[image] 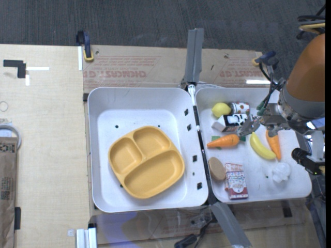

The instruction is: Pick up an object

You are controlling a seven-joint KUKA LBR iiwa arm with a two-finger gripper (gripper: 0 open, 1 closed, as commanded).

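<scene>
Though the end effector (255, 124) hangs low in the right bin (300, 190), its grip state cannot be told; banana (261, 146) just below, carrot (224, 141) left; crowding risks a miss.

Cardboard sheet (155, 66) behind bins: upside-down red print, approx. "CHEMCZ"; other labels illegible.
</scene>
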